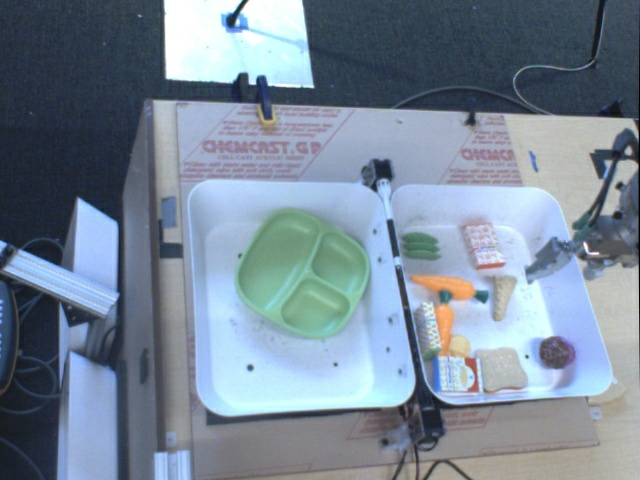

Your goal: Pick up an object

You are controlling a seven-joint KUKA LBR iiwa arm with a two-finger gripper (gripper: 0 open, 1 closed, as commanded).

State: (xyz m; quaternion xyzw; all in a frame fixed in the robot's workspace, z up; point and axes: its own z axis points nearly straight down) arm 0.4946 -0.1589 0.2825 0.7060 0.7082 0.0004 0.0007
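Note:
The right bin (540,204) holds several toy foods: a green pea pod (421,245), a red-and-white carton (483,245), two orange carrots (447,286), a pale cone (503,296), a bread slice (502,368), a small red carton (455,373) and a dark red berry (557,351). My gripper (550,259) hangs over the right side of this bin, just right of the cone and above the berry. Nothing shows in its grasp.
The left bin (215,298) carries a green divided plate (303,272). A black bar (395,258) runs along the seam between the bins. Cables and the arm's wrist (615,233) crowd the bench's right edge.

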